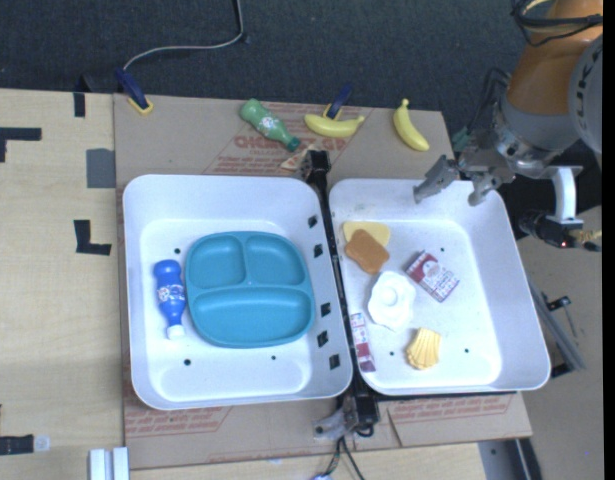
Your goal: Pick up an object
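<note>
pincer [454, 186] of mine hangs spread wide and empty over the right bin's [517, 268] far rim, so approach is the step; next i drop onto the red carton [431, 275] mid-bin

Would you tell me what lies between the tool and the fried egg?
In the camera view, only bare white bin floor separates the tool from the fried egg.

Two bananas [333, 124] [410, 128] and a green bottle [268, 123] lie behind the bins.
</note>
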Robot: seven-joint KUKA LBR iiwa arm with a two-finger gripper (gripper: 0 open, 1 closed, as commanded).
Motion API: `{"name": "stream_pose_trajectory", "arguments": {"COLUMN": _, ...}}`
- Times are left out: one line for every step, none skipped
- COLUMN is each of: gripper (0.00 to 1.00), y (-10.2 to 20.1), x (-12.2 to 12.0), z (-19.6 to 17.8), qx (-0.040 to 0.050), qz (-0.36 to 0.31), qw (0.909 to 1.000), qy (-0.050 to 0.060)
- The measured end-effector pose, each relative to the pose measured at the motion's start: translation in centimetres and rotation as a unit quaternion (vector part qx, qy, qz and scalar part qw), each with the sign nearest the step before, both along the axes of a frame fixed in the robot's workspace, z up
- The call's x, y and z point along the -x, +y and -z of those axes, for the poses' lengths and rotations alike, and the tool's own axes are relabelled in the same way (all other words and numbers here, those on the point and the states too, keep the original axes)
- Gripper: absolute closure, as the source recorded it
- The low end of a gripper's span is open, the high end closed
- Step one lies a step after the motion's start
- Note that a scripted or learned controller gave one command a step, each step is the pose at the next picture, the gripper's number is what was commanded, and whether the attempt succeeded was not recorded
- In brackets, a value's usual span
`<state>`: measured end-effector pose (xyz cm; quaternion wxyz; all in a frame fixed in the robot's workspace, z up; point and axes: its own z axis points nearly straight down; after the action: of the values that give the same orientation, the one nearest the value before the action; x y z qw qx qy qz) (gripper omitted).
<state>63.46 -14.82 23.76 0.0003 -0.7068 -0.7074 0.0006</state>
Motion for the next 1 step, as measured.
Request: {"name": "stream_pose_trajectory", "arguments": {"gripper": 0.0, "y": 4.64, "x": 0.58, "z": 15.09, "qx": -0.0005, "qz": -0.001, "qw": 1.0, "qy": -0.002}}
